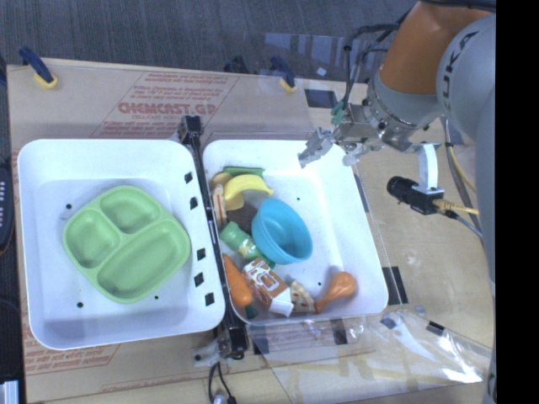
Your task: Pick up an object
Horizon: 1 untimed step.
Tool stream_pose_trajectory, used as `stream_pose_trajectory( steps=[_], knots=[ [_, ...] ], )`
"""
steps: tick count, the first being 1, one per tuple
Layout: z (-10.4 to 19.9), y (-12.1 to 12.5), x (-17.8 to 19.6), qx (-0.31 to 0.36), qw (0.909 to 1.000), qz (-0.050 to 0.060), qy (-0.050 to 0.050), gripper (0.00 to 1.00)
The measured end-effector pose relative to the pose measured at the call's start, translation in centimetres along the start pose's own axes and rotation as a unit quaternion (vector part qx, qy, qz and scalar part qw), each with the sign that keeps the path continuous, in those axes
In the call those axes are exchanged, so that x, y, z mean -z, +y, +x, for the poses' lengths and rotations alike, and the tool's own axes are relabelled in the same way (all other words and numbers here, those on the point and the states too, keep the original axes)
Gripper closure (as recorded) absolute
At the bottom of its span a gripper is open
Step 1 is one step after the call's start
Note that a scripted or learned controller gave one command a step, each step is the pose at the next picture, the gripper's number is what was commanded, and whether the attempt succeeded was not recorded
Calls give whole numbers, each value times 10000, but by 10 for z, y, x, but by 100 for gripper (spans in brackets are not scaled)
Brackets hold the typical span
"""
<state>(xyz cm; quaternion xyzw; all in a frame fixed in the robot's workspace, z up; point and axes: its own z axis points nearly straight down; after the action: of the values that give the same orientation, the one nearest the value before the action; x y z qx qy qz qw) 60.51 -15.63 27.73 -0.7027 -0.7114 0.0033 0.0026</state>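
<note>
Cardboard-lined worktop [152, 108] carries two smooth white bins. At nine o'clock, a matte green divided plate [126, 242] is seen. At the right bin's [358, 225] centre sit a glossy blue bowl [282, 231], a curved yellow banana [244, 188] and toy foods. At one o'clock the end effector [318, 148] hovers, fingers parted, nothing held.

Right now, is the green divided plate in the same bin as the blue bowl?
No. The green divided plate lies in the left bin, while the blue bowl sits in the right bin.
</note>
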Motion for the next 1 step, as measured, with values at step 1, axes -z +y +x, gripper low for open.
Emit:
stream_pose_trajectory(
  steps=[1],
  knots=[
    [12, 13, -182, 883, 9961, -48, -9, 0]
  ],
)
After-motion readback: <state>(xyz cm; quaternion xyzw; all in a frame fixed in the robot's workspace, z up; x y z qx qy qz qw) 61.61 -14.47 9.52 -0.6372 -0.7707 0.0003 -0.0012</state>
